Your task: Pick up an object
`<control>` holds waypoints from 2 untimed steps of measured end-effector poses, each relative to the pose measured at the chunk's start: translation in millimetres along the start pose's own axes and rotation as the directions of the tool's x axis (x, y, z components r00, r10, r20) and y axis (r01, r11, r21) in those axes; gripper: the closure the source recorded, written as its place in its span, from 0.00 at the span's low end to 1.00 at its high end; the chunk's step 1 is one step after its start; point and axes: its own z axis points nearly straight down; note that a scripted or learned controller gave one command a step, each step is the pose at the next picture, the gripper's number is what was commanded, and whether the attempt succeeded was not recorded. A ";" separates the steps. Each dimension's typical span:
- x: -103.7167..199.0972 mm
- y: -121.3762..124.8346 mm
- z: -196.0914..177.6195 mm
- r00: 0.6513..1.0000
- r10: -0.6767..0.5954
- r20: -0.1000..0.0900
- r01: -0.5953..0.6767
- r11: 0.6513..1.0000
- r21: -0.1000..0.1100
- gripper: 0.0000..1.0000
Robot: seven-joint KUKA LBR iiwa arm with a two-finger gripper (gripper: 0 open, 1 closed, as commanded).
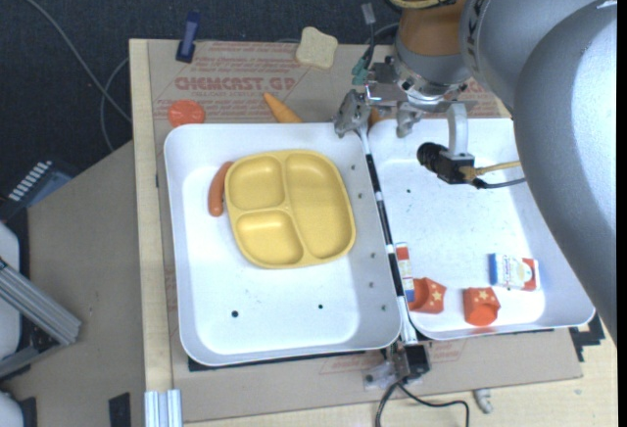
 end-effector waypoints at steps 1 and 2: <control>11.0 -0.1 1.3 1.000 0.000 0.000 0.000 1.000 0.001 0.00; 26.7 -0.1 1.3 1.000 0.000 -0.001 0.000 1.000 0.000 0.00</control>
